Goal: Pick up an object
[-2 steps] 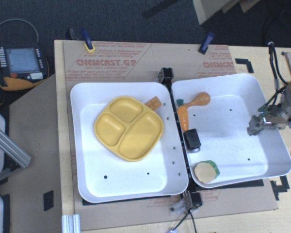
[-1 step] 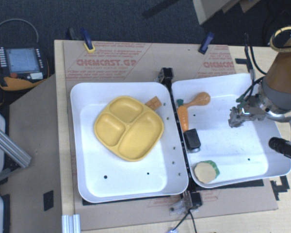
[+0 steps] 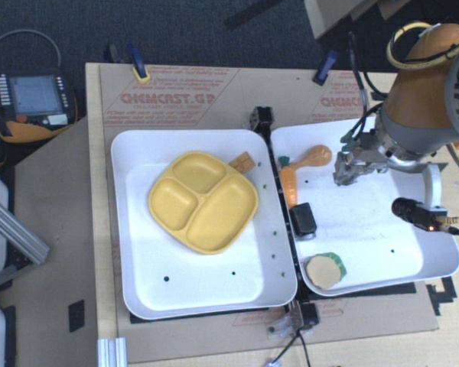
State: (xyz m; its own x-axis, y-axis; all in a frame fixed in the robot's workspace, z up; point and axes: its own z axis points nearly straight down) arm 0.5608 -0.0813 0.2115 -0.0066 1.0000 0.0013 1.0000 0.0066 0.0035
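arm (image 3: 436,75): cut off at right edge | wooden piece (image 3: 242,162): partly under yellow tray (image 3: 203,201)

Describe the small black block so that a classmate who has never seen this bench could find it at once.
Start at the right-hand shallow white bin and follow its left wall. The small black rectangular block lies there, just below the orange carrot-shaped toy and above the round cream-and-green disc. It is the only dark, boxy item among them.
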